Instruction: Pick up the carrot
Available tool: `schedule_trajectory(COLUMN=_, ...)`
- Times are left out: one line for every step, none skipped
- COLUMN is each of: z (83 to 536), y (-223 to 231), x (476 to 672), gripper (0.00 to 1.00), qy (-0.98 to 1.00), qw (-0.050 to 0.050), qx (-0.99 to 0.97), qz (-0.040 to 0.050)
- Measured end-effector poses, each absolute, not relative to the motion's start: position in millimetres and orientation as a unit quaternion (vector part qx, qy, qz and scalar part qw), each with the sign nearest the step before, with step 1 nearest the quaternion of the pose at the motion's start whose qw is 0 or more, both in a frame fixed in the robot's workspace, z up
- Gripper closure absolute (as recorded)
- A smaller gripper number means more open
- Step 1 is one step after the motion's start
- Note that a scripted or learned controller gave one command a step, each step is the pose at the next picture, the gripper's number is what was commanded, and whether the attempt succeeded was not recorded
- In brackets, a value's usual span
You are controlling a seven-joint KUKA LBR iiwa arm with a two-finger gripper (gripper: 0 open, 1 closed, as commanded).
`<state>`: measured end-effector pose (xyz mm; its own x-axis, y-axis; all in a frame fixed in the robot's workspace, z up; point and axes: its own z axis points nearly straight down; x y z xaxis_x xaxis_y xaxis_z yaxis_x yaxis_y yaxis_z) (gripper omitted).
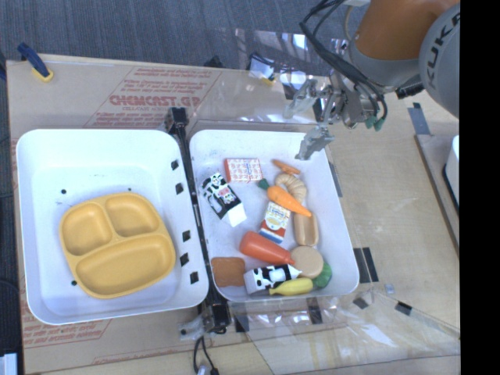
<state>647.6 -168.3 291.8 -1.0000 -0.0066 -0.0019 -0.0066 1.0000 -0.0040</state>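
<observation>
Approach step. We see the end effector at the right bin's 1 o'clock rim, grip state unclear. Carrot lies mid-bin, at its 7 o'clock; next, descend there.

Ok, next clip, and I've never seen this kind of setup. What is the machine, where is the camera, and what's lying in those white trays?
One camera looks down at a slant on a bench. The grey and orange robot arm reaches in from the right; its gripper hangs over the right bin's back edge, with nothing between its fingers. That bin holds toy food: the carrot it should pick up, a small carton, a cow-patterned carton, a banana. The left bin holds a yellow divided plate.
</observation>
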Motion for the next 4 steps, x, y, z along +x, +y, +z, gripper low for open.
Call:
schedule_trajectory(z=121, y=-193, x=653.8, gripper=0.00, qy=0.997, qw=-0.007, qx=-0.073, qz=0.0027)
schedule_trajectory(z=100, y=-176, x=597.6, gripper=0.00, qy=0.993, qw=0.008, qx=-0.121, qz=-0.0020)
schedule_trajectory(z=112, y=-174, x=599.6, gripper=1.00, qy=0.992, qw=0.008, qx=-0.125, qz=-0.0027)
schedule_trajectory(z=149, y=-115, x=593.0, gripper=1.00, qy=0.995, qw=0.004, qx=-0.101, qz=0.0003)
